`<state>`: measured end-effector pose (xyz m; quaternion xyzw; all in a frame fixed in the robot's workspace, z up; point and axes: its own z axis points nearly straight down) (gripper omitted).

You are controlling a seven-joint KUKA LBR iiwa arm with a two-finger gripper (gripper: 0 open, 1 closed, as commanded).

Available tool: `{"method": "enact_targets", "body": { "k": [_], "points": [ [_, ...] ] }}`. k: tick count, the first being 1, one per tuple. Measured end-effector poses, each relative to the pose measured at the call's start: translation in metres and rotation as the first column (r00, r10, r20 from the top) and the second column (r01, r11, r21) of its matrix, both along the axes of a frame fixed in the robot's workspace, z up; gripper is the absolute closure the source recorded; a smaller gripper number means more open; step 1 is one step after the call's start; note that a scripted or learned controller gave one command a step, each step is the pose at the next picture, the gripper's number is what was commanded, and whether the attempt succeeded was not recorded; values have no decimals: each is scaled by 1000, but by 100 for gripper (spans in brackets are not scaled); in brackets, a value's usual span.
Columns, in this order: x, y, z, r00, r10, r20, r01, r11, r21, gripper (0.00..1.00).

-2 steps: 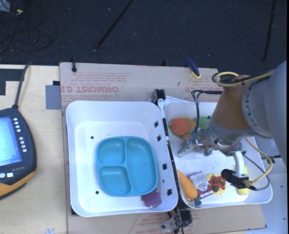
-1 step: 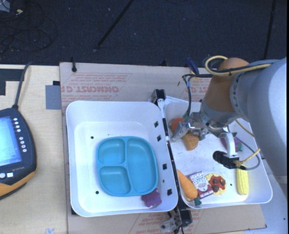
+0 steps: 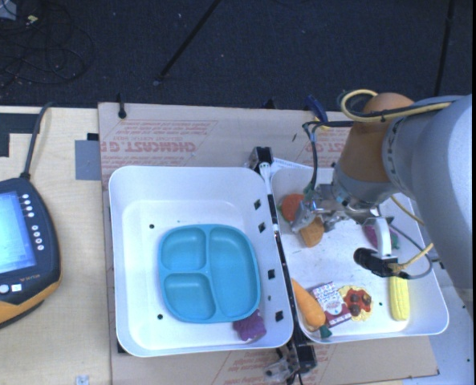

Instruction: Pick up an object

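Gripper [image 3: 308,219]: low in the right bin [image 3: 430,315], at its left wall; jaw state cannot be told. Tan lump [image 3: 311,234]: touching the gripper, just below it. Red ball [image 3: 291,207]: left of gripper. Carrot [image 3: 308,303], packet [image 3: 342,301], corn [image 3: 398,297]: well below. Blue tray [image 3: 209,273]: far left, in the left bin [image 3: 133,215].

A pale wooden tabletop [image 3: 65,327] runs across the lower part of the view, with a sheet of printed brown cardboard [image 3: 181,139] laid flat on it. Beyond its far edge lies dark carpeted floor [image 3: 221,46], dim, with black cables [image 3: 41,50] trailing over it at the left.
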<state>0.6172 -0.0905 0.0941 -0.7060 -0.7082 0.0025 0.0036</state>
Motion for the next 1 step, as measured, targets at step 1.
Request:
{"method": "enact_targets", "body": {
  "k": [1],
  "points": [
    [-43,54,97,1000,2,9,-2,1000,1,100]
  ]
}}
